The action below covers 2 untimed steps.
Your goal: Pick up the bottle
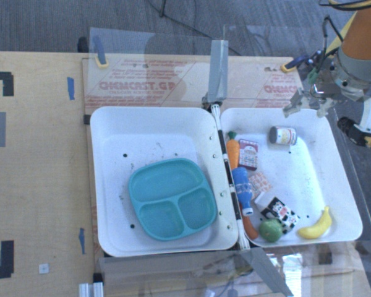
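Here, the gripper [309, 104] hovers over the far edge of the right bin [343, 184], its fingers spread and holding nothing.
The bottle [242, 190], blue, lies against the bin's left wall, between a carrot [234, 154] and a green fruit [271, 230]. You should come down over its middle and close across its narrow width, away from the wall. The arm is cut off at the bench's right edge; the bottle's cap end is hard to make out.
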Motion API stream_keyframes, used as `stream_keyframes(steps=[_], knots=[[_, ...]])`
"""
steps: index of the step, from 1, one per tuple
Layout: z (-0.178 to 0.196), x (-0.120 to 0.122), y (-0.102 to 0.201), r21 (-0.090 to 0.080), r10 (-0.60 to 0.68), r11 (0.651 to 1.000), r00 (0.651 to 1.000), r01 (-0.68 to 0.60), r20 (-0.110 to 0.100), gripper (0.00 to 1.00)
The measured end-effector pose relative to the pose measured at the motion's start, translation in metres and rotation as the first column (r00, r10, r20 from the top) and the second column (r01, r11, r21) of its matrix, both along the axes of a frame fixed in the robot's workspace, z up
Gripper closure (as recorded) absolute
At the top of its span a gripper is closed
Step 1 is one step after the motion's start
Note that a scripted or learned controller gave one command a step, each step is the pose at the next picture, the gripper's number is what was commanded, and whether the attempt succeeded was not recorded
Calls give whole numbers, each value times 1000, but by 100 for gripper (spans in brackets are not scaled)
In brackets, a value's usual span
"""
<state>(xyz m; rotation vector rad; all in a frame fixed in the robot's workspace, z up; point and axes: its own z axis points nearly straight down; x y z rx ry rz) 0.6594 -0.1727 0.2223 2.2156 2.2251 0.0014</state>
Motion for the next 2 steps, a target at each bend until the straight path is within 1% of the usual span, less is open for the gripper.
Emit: stream_keyframes(steps=[1,2], knots=[[-52,-19,76,1,-195,981,981,195,-3,0],[-38,-79,157,0,-521,854,854,521,-6,0]])
